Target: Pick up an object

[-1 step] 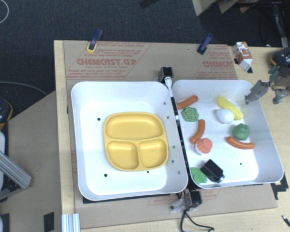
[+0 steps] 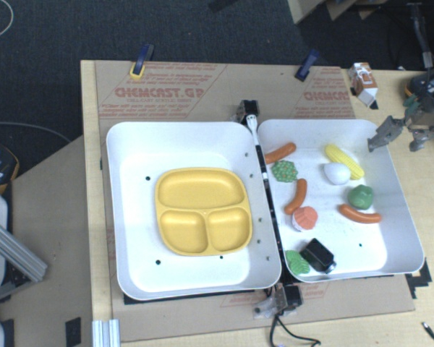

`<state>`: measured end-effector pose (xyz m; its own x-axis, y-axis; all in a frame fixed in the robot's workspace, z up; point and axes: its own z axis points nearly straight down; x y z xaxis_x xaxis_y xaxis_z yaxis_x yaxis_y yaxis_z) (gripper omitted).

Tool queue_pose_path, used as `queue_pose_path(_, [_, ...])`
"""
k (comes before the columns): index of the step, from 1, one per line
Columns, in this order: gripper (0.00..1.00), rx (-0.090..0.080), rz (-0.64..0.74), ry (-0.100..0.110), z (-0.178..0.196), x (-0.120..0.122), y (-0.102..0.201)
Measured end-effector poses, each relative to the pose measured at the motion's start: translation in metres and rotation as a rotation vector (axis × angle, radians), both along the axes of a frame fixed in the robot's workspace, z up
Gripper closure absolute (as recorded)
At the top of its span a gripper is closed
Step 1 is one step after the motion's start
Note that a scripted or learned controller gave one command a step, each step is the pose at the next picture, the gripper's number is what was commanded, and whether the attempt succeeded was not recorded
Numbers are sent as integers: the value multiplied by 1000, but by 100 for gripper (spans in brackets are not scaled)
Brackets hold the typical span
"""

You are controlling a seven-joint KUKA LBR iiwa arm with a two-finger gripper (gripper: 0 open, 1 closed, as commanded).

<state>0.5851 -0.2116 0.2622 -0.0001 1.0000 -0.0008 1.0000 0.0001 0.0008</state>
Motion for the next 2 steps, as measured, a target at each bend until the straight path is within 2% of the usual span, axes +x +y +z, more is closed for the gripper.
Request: queue_pose_path(2, [0,2,2,5,-115,14,2])
